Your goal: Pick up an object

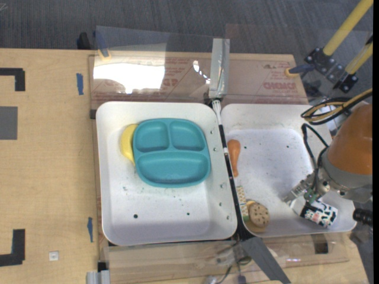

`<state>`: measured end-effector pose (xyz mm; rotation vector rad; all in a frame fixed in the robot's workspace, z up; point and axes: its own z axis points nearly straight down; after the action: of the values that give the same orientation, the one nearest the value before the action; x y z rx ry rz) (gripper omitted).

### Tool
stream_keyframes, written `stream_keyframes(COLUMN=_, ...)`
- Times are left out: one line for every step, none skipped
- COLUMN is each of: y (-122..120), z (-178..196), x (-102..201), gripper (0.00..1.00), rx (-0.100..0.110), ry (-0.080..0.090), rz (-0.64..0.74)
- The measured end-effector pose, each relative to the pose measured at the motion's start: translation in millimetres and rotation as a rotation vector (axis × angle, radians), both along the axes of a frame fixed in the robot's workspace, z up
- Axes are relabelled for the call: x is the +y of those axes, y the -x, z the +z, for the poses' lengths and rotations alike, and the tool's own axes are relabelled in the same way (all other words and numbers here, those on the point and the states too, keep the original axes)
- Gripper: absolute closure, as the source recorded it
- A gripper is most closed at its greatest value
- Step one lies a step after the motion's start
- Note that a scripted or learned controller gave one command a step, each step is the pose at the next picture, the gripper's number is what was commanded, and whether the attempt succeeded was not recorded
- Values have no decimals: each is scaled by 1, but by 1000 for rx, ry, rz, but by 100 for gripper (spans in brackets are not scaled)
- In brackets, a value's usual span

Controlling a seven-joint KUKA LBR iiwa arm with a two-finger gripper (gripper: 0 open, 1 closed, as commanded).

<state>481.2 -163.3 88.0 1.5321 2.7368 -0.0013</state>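
A round speckled cookie (pixel 258 214) lies nearest, at six o'clock in the right bin (pixel 266 129), on its front wall. At five o'clock sits a small white-and-black carton (pixel 320 214), boxy, likely light and stiff, best pinched across its flat sides. The pincer (pixel 305 192) hovers just beside it, at its ten o'clock; whether it is wide or narrow I cannot tell. An orange carrot (pixel 234 155), smooth and tapered, rests at nine o'clock. The left bin (pixel 160 218) carries a teal divided plate (pixel 171 152) over something yellow (pixel 127 142)
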Motion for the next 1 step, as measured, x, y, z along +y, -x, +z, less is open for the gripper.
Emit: stream_keyframes(y=-69, z=132, x=43, gripper=100, rx=-5, ry=-3, rz=14)
